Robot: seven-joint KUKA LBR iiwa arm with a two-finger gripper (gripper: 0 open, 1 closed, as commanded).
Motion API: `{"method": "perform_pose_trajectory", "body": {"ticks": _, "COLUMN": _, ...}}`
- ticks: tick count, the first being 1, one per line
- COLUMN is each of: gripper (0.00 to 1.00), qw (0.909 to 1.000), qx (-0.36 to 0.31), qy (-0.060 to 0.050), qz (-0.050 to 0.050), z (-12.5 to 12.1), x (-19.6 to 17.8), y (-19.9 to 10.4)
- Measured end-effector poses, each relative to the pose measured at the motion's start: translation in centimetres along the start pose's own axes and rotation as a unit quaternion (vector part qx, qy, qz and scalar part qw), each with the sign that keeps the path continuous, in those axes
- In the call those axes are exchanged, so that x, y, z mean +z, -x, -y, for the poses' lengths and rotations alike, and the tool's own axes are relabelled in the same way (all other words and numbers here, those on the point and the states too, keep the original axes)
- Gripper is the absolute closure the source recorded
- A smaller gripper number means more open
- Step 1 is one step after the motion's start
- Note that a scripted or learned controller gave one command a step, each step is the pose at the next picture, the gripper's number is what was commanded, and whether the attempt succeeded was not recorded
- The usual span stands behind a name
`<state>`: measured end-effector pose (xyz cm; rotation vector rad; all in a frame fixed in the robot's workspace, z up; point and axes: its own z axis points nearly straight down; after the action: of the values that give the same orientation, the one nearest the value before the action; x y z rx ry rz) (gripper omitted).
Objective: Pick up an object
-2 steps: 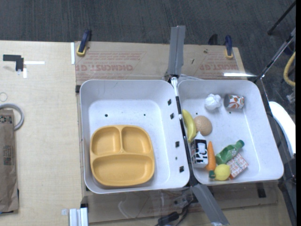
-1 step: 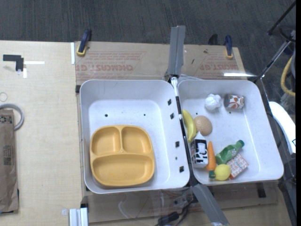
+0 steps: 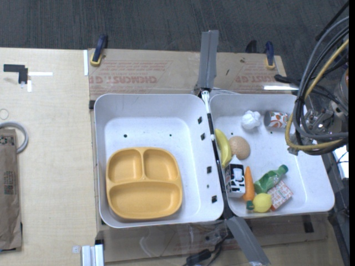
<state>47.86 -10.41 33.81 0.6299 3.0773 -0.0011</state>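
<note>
The left bin (image 3: pixel 105 148) holds one thing, a yellow divided plate (image 3: pixel 144 182), lying flat toward its near side, probably as a place to set things down. The right bin (image 3: pixel 310 204) holds all the candidates for picking, crowded toward its near left corner, perhaps where they slid or were dropped. A banana (image 3: pixel 223 146) lies along the left wall with a tan egg-shaped piece (image 3: pixel 239 147) touching it. Below them lie a black-and-white carton (image 3: pixel 236 179), an orange carrot (image 3: pixel 249 183) just beside it, a green bottle (image 3: pixel 271 178) tilted, a lemon (image 3: pixel 262 202) and a small red-and-white packet (image 3: pixel 281 194). Farther back, apart from the cluster, sit a crumpled white wad (image 3: pixel 250 119) and a small can (image 3: pixel 275 119) on its side. Cables (image 3: pixel 310 121) hang over the right edge; I cannot tell the state of the jaws. Nothing looks lifted yet.
</note>
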Motion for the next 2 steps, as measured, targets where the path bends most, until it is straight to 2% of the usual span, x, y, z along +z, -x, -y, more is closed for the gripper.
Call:
{"method": "perform_pose_trajectory", "body": {"ticks": 1, "gripper": 0.00, "qw": 1.0000, "qx": 0.000, "qy": 0.000, "qz": 0.000, "z": 0.02, "x": 0.00, "y": 0.00}}
{"method": "perform_pose_trajectory", "body": {"ticks": 2, "gripper": 1.00, "qw": 1.0000, "qx": 0.001, "qy": 0.000, "qz": 0.001, "z": 0.02, "x": -0.90, "y": 0.17}}
